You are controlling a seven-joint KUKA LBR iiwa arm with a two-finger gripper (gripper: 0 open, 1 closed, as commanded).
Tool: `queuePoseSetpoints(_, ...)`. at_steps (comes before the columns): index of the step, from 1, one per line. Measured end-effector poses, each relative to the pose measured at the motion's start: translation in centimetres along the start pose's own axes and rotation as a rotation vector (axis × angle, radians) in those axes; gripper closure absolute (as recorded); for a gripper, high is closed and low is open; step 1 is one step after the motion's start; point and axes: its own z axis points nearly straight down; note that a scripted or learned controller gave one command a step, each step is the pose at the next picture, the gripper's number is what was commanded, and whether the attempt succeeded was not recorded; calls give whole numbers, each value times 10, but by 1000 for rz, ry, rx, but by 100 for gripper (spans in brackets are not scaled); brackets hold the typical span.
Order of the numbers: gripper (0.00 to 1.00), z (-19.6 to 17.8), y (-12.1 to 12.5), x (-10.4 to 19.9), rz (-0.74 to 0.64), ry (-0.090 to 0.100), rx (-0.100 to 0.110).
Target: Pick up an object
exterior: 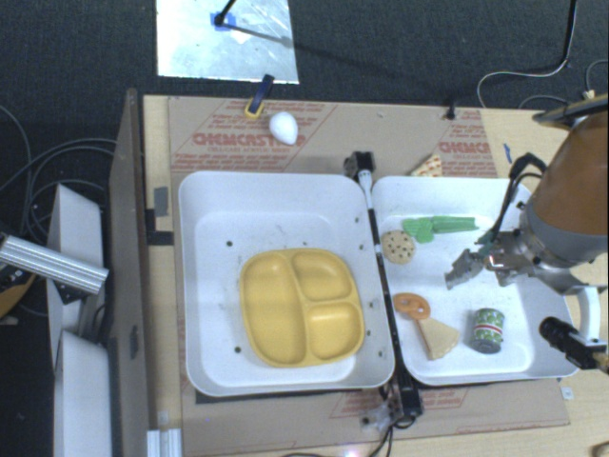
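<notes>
Camera view: green toy (438, 227) lies lengthwise left-right; claw (463, 270) hovers nearby, grip state unclear.

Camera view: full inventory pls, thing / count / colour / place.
Bins: 2, white, side by side on the bench.
Divided plate: 1, yellow, in the left bin.
Cookie: 1, tan with dark chips, right bin, by the divider.
Green toy: 1, green, right bin, far side.
Pretzel: 1, orange, right bin, near side.
Wedge: 1, pale tan, right bin, touching the pretzel.
Can: 1, green and white, right bin, near side.
Egg: 1, white, on the cardboard behind the left bin.
Cracker: 1, tan, behind the right bin.
Arm: 1, grey and orange, from the right.
End effector: 1, grey, above the right bin's floor.
</notes>
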Motion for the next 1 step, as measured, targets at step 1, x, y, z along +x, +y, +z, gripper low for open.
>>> queuePoseSetpoints(1, 0, 130, -9, 17, 1, 1, -2)
